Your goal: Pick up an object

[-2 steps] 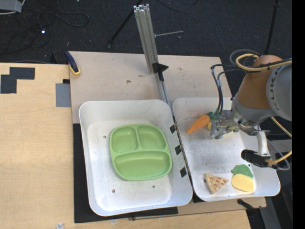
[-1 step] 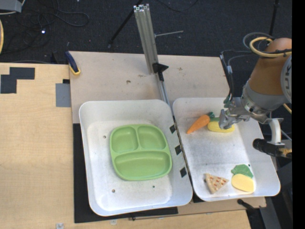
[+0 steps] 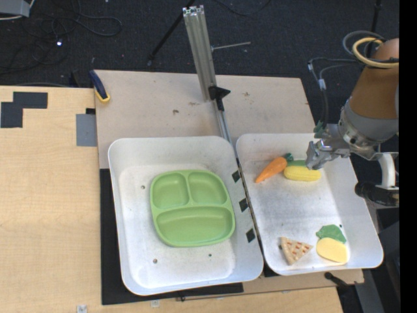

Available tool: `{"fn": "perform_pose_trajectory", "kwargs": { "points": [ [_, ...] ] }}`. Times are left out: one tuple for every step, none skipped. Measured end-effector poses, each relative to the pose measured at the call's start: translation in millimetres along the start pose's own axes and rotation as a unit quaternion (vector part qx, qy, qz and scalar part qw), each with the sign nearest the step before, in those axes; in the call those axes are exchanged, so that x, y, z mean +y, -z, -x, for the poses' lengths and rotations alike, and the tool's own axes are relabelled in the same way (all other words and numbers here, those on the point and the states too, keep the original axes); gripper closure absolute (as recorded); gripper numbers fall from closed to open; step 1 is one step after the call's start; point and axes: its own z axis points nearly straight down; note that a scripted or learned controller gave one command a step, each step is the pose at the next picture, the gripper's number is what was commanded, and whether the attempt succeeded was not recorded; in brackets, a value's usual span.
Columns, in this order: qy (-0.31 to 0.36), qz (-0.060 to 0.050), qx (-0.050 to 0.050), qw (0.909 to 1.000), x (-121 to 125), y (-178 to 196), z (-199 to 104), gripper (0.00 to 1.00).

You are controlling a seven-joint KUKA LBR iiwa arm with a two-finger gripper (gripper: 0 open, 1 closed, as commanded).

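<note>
In the right bin lie a yellow corn cob and an orange carrot near the far side. A pizza slice and a yellow fruit with a green leaf rest near the front. My gripper hangs at the right end of the corn cob, just above it. The view does not settle whether it touches the cob.
The left bin bears a green divided plate. An aluminium post rises behind the bins. Black clips sit along the seam between the bins. The arm enters from the right.
</note>
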Motion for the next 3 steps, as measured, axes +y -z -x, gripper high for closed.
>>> {"fn": "perform_pose_trajectory", "kwargs": {
  "points": [
    [0.001,-0.003,0.001,1.0000,-28.1,4.3,-44.4,1.00],
    [0.002,-0.003,0.001,1.0000,-41.9,-6.2,-91.0,1.00],
    [0.002,-0.003,0.001,1.0000,-63.7,4.3,-135.2,1.00]
  ]
}}
